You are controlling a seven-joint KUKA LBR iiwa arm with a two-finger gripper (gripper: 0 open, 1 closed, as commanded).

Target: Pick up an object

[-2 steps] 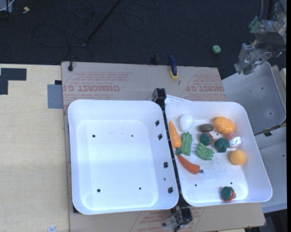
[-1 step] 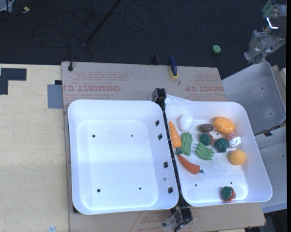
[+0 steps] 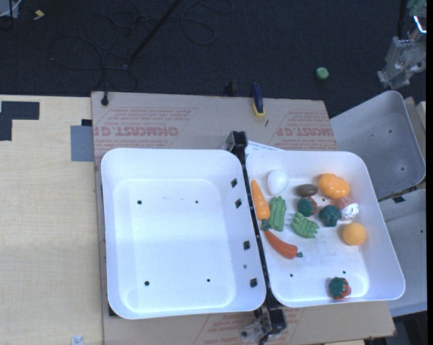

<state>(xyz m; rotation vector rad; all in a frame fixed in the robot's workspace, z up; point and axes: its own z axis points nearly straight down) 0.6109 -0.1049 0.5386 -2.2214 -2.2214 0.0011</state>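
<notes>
The right bin holds several toy foods. An orange carrot and a red chili lie near its left wall. Around them are a white egg, a green pickle, a leafy green piece, a brown lump, an orange pepper, a broccoli and an orange ball. A red fruit with a green top sits alone near the front. The gripper hangs at the upper right, beyond the bench and far from every object.
The left bin stands beside the right one on a cardboard sheet. A grey metal plate lies right of the bins. A blue and yellow clamp sits at the cardboard's far edge. A small green ball rests on the dark floor.
</notes>
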